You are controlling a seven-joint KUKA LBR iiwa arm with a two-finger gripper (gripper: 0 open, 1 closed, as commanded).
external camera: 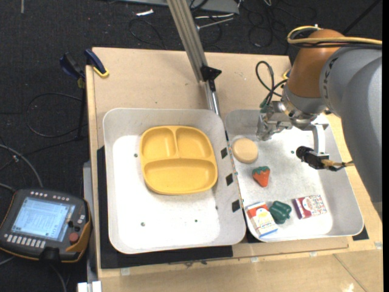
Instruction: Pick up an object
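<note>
Five small things lie loose in the right bin point(340, 224), easy pickings; the bun point(245, 150) sits nearest the hand point(265, 132), which hangs just above it. I can't tell its state. A yellow tray point(179, 160) lies in the left bin point(121, 224)

Grey robot arm point(358, 96) with an orange wrist band point(310, 66).
Smooth rounded grey casing; glossy orange section; thin yellow and black cables point(267, 81) loop beside a small metallic claw point(267, 129).
</note>
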